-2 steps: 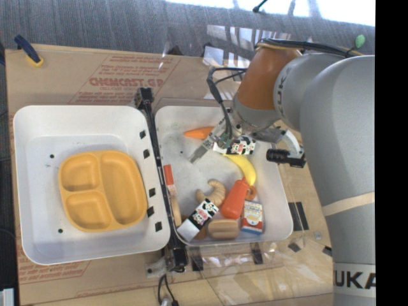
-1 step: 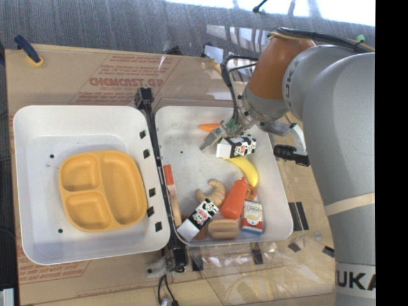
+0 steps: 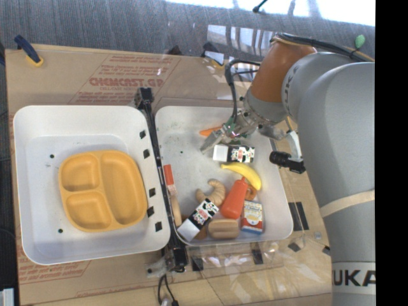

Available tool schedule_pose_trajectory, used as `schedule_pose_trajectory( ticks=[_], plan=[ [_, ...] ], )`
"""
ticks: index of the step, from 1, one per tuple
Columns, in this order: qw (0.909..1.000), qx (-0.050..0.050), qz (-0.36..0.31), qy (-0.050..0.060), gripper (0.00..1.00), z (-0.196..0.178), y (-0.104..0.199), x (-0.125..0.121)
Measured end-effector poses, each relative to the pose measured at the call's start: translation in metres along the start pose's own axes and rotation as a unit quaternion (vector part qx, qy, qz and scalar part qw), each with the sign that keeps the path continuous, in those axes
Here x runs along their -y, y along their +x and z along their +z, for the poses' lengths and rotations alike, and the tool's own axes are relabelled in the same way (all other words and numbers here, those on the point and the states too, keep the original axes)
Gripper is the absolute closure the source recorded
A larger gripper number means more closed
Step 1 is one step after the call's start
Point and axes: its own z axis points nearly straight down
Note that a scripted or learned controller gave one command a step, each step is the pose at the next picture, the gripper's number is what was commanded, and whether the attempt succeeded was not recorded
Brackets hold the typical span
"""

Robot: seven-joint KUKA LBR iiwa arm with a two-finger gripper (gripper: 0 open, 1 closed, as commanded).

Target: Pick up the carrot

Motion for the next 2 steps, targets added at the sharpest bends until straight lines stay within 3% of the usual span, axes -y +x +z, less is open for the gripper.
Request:
schedule_pose_trajectory(
  ticks=[1, 2],
  plan=[
    [0.9970, 0.031, -0.069, -0.018, 0.00, -0.112, 0.015, -0.009],
    [0.9915, 0.022, 0.127, -0.014, 0.00, 0.001, -0.009, 0.000]
  ],
)
